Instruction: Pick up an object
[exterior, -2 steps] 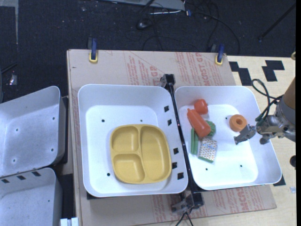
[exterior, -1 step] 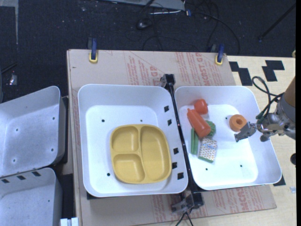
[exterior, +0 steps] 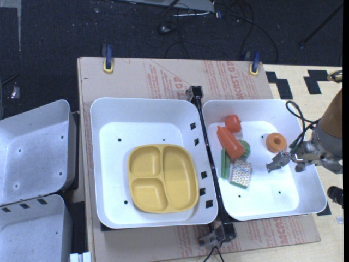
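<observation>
The tool (exterior: 283, 162) hovered open and empty in the right bin (exterior: 313, 198) below the orange ring (exterior: 276, 142), needing to close on something

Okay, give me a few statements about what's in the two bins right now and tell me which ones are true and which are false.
1. The yellow divided plate lies in the left bin. True.
2. The orange ring sits on the plate. False: it lies in the right bin.
3. The gripper is over the right bin. True.
4. The gripper holds the red pepper. False: the pepper lies apart from it, near the bin's left side.
5. The patterned packet lies just below the pepper. True.
</observation>
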